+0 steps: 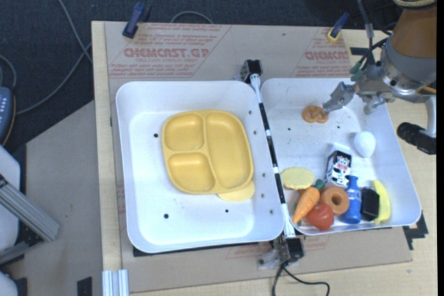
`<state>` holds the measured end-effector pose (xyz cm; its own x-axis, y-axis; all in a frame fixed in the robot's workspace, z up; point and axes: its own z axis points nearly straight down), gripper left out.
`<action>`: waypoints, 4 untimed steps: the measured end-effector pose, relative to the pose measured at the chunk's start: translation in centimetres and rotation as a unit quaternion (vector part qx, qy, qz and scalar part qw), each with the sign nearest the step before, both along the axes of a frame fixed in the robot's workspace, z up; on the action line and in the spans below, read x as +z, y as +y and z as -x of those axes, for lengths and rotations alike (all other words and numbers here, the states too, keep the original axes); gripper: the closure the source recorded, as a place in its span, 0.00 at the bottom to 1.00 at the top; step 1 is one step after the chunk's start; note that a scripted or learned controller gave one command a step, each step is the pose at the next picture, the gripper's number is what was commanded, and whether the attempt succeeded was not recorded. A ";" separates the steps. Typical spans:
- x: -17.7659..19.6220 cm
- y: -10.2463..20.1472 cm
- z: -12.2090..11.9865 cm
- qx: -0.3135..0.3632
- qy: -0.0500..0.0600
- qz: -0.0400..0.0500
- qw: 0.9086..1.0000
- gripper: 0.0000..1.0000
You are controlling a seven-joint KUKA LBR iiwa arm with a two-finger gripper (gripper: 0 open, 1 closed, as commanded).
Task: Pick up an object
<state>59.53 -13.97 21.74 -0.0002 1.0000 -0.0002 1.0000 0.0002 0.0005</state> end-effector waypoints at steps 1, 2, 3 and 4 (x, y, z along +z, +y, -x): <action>-12.5 -3.3 3.3 0.000 0.002 -0.001 1.000 0.00; -11.5 -3.3 3.2 -0.001 0.000 0.000 1.000 1.00; -13.1 2.6 1.8 0.000 -0.001 0.000 1.000 1.00; -3.3 9.9 4.9 0.000 0.000 0.000 1.000 1.00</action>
